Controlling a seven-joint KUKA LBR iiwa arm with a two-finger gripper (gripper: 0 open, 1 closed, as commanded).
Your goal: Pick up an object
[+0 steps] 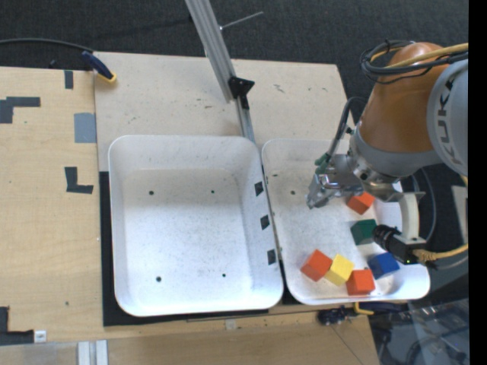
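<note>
- Camera view: I am watching the pincer (318,194) hovering in the right bin (293,280), apparently lining up a pick; whether it is released or clenched I cannot tell.
- The blocks are sitting nearby: orange block (316,265), yellow block (340,269), blue block (383,264).
- The wooden tabletop (46,204) is carrying both bins above dark carpet (91,10).

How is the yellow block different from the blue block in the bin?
The yellow block sits pressed between two orange blocks, near the bin's front; the blue block sits further right, by the bin's right rim, close to a black cable end. The yellow block shows in full, tilted like a diamond, while the blue block is partly hidden by the cable end. Both are small cubes lying in the right bin, away from the gripper.
</note>
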